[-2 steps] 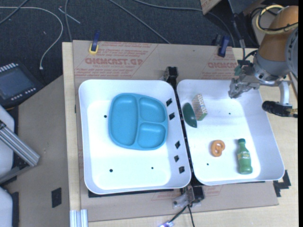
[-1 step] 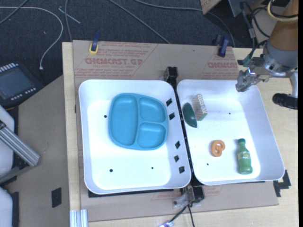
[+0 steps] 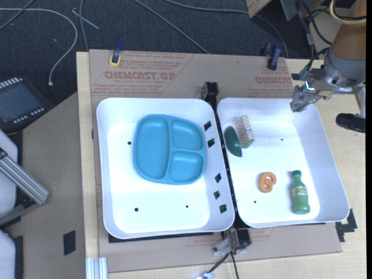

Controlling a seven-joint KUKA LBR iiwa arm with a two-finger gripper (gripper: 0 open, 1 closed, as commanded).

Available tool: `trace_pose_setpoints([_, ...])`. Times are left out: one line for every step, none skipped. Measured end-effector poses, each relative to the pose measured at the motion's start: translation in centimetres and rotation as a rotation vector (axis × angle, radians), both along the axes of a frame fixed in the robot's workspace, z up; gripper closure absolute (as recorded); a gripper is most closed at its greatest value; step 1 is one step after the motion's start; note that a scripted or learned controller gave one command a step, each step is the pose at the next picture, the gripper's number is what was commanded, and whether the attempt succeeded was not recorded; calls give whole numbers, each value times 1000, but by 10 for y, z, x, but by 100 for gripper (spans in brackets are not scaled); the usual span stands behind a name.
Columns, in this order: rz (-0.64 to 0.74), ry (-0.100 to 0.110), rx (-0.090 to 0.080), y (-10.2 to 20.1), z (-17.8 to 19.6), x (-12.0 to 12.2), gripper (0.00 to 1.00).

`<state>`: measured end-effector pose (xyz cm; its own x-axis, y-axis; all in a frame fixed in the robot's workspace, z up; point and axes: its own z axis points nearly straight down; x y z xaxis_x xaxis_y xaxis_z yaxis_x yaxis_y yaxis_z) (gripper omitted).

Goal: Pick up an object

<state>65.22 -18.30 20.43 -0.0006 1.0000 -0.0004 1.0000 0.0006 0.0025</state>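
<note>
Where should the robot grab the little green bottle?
Probably from above, around the middle of the green bottle. It lies flat in the right bin, lengthwise toward the camera, so the pincer should close across its narrow width. The pretzel sits apart, leaving room.

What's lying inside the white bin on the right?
Inside the right bin: a green bottle, an orange pretzel, a dark green piece and a pale block. Anything beneath them is covered.
</note>
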Motion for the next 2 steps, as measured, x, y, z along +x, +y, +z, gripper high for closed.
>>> trace_pose_setpoints([3,5,3,49,11,-28,100])
trace_pose_setpoints([5,4,4,101,24,-43,100])
